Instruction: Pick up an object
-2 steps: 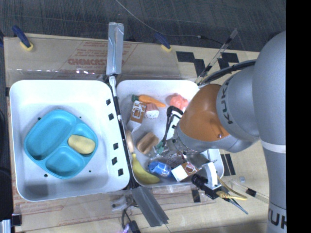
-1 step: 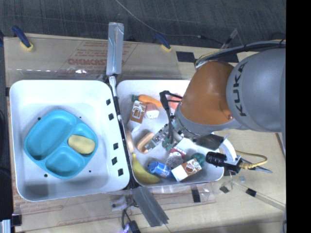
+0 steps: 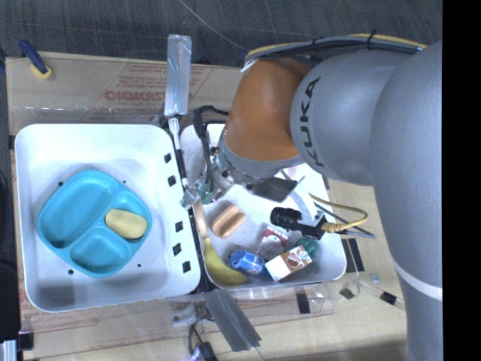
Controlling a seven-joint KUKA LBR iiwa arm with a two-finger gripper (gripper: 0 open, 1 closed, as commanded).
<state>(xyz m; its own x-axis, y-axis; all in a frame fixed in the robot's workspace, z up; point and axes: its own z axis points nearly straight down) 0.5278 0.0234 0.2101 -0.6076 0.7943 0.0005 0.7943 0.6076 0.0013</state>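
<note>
The arm (image 3: pixel 338 119) is seen reaching in from the right, its thick grey body stretched over the right bin (image 3: pixel 252 201) and hiding that bin's far end. The orange band is turned towards the camera, and below it the wrist is bent down to the bin's left wall. The gripper (image 3: pixel 201 192) is held low there, close beside the rim shared with the left bin (image 3: pixel 30 145) — whether the jaws are apart or together cannot be told, and nothing is seen between them.

The objects are gathered in the right bin's near half. A tan roll (image 3: pixel 227 219) is found just beside the gripper; a banana (image 3: pixel 218 266) is laid along the near left corner, with a small blue item (image 3: pixel 244 260) and a red-and-white carton (image 3: pixel 290 262) next to it.

In the left bin a blue divided plate (image 3: pixel 75 224) is set, and a yellow lump (image 3: pixel 126 222) is rested on its right side.
</note>
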